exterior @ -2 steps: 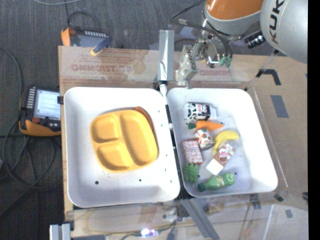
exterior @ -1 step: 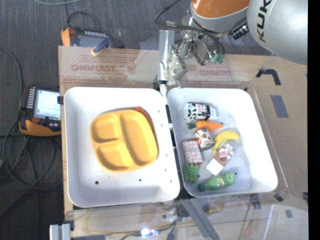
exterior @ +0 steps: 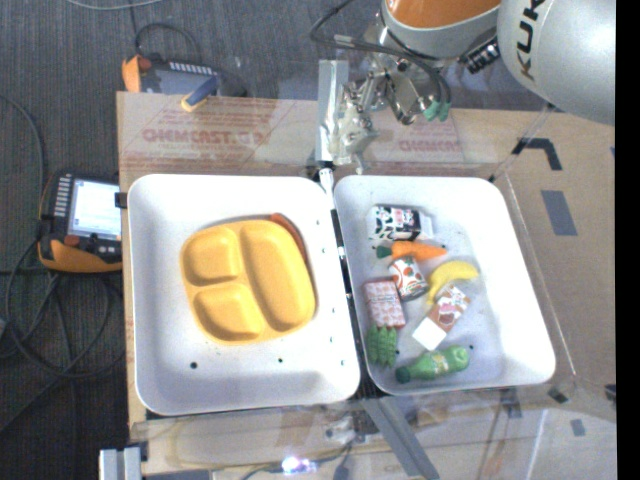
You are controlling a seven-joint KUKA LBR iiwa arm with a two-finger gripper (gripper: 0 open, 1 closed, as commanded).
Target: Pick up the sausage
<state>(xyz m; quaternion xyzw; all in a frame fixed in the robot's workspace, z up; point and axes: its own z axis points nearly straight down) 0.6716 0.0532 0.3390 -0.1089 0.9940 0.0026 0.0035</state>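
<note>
I see 2 bins. In the left bin (exterior: 160,368), a yellow divided plate (exterior: 248,278) sits mid-floor. The sausage (exterior: 288,225) peeks out at the plate's far right edge. The gripper (exterior: 385,103) hangs beyond the bins' far rims; I cannot tell its opening. The right bin (exterior: 520,298) holds a carrot (exterior: 420,252) and a banana (exterior: 452,275).

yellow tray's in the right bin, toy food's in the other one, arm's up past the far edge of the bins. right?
Not quite. The camera view shows the yellow tray in the left bin; the toy food is in the right bin. The arm is indeed above the bins' far edge.
</note>
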